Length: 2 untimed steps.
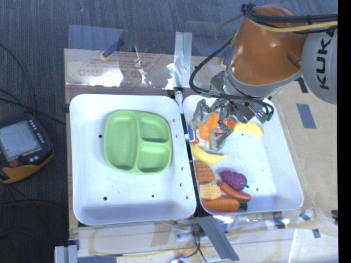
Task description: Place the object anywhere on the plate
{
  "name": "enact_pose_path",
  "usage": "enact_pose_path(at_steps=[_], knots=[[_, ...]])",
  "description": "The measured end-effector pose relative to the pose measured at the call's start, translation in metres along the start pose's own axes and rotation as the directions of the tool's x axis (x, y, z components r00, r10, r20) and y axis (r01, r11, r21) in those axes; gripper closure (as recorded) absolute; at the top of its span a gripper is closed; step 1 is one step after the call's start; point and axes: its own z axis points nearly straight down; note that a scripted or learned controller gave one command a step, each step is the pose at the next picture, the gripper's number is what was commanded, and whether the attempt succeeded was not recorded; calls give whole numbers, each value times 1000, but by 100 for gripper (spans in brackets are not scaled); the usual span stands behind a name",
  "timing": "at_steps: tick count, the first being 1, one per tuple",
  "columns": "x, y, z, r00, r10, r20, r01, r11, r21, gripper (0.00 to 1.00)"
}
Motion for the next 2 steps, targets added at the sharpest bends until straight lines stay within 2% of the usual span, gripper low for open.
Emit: enact_pose_path(at_steps=[1,2], knots=[[-58,48,46,989,-146,-10,146,989,-9,100],[-58,47,44,989,-145,-6,145,989,-7,0]])
